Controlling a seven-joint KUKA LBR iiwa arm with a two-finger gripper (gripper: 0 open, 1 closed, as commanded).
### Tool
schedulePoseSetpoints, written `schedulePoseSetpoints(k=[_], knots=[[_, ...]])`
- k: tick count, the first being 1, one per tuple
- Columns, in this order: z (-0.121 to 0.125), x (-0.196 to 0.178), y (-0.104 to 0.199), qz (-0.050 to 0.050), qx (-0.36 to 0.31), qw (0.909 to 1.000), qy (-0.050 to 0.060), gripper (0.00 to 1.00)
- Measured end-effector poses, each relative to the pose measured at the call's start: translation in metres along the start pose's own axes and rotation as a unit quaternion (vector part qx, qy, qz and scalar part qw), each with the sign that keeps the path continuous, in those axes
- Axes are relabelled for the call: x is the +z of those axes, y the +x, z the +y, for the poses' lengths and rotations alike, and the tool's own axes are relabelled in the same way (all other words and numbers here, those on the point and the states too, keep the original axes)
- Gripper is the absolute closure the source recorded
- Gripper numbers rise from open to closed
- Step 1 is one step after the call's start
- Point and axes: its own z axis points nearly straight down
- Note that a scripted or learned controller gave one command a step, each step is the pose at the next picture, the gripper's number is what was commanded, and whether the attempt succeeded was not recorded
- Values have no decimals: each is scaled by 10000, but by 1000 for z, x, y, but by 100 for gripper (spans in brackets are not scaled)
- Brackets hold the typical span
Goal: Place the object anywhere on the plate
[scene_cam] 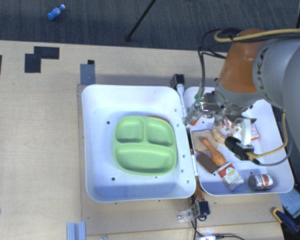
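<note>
A green plate (142, 144) with three compartments lies in the left white bin (97, 134). Nothing rests in its compartments; a sliver of red shows at its far edge. The right bin (277, 181) holds several items: an orange carrot-shaped piece (213, 152), a brown block (205, 161), a small carton (230, 176), a can (260, 181) and a red-and-white packet (242, 130). My gripper (224, 129) hangs over the upper middle of the right bin, just above the carrot and the packet. The wrist and its fittings hide the fingertips.
The grey arm with its orange band (242, 64) comes in from the upper right and covers the far part of the right bin. A black cable (262, 156) loops off the wrist above the can. A ridge (187, 134) separates the two bins.
</note>
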Motion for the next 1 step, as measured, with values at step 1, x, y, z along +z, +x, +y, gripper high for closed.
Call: schedulePoseSetpoints(k=[1], knots=[[0,0,0,0,0,10000,0,0]])
